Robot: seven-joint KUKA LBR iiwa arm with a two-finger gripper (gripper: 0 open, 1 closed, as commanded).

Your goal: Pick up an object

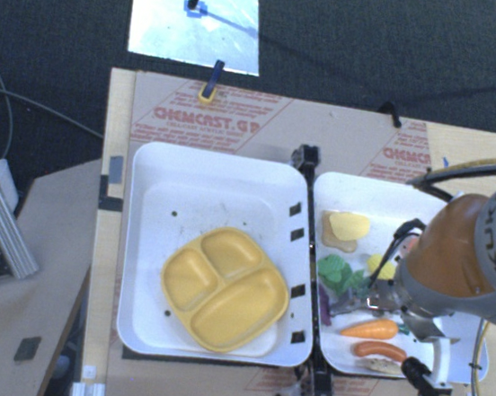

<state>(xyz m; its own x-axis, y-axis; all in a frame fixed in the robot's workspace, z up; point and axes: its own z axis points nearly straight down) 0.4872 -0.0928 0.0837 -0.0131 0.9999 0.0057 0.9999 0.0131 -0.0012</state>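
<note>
You are looking down on a table [267, 118] carrying two white bins side by side. In the left bin [170, 173] a yellow divided plate [225, 287] is lying flat, toward the near side. The right bin [367, 192] is holding the small things: a pale yellow block [346, 227] near the far side, a green leafy piece [335, 271] with a purple bit [323, 308] beside the bin's left wall, a small yellow ball [382, 267], an orange carrot [370, 328] and a reddish sausage [379, 350] near the front rim. The arm [458, 252] is reaching in from the right, hanging over the right bin, its wrist covering the space just right of the ball and above the carrot. Whether the jaws are spread or pressed together, you cannot tell; the wrist is hiding them.
</note>
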